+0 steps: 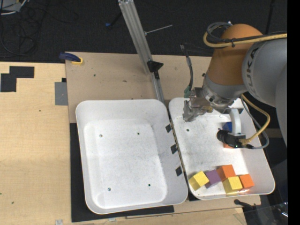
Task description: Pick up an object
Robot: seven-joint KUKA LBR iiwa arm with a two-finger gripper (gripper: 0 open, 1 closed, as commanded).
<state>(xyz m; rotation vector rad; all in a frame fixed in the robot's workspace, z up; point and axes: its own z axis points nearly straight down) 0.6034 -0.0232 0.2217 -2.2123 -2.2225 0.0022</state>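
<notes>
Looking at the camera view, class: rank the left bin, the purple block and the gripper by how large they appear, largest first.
1. Left bin, by far the largest.
2. Gripper, a small metal piece hanging over the right bin.
3. Purple block, though it looks close in size to the gripper, which also sits nearer the camera, so this order is unsure.

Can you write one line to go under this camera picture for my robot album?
Robot gripper hovers over the right bin while colored blocks sit bunched in its near corner.
</notes>
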